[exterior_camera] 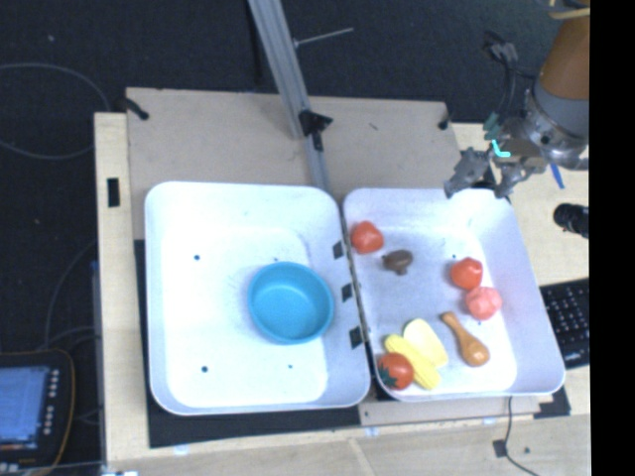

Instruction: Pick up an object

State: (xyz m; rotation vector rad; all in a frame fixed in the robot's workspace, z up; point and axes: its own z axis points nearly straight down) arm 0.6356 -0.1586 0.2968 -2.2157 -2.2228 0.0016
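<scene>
On the left half of the tabletop [119, 266], left bin [198, 216] holds one blue bowl [290, 301], sitting near the bin's middle. Right bin [526, 355] carries the pickable clutter: red ball [366, 236] near its far-left corner, small brown lump [398, 261] just beside it, red piece [466, 272] and pink piece [483, 302] touching along the right wall, orange club-shaped toy [466, 339] below them, yellow pieces [419, 353] against a tomato-like item [395, 370] at the near edge.

Hand [481, 177] hangs over the right bin's far-right corner, nothing between its fingers; opening not readable from this angle.

Risks, as I judge them: hand sits above the bin rim, so a straight descent could strike the wall. Red and pink pieces touch; yellow cluster is packed; a grasp there may nudge neighbours or close on two. Round items may roll.

Arm is cut off at the right. Brown lump too small to identify.
</scene>
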